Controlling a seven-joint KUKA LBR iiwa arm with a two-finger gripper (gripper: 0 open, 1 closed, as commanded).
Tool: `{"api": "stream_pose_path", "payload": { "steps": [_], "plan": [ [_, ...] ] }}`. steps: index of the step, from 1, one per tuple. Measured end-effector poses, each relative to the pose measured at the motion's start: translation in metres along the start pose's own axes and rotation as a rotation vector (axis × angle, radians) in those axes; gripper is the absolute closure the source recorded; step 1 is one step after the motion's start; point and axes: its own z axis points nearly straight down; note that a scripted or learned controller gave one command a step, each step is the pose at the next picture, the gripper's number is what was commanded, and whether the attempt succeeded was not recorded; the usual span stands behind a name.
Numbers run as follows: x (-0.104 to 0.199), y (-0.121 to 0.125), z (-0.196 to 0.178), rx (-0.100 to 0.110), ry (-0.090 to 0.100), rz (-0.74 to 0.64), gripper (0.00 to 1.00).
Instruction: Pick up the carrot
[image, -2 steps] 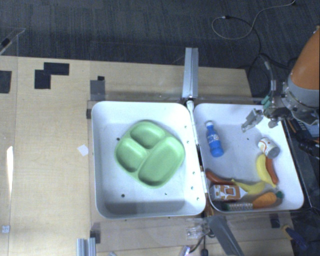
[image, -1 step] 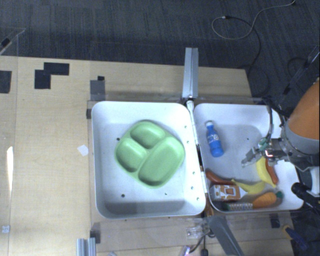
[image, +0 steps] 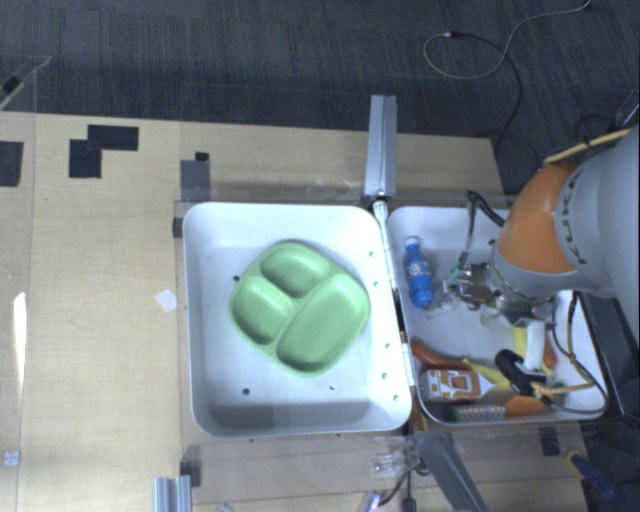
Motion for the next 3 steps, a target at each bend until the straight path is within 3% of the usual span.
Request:
{"api": "stream_pose_path", "payload": {
  "steps": [1,2,3],
  "plan": [
    [0.002,0.003,-0.012,-0.006,0.002,-0.002,1.00],
    [-0.004,0.094,-0.118,0.006,-0.002,0.176,1.00],
    [-0.009,0.072,-0.235,0.006,-0.002,0.199,1.00]
  ]
}}
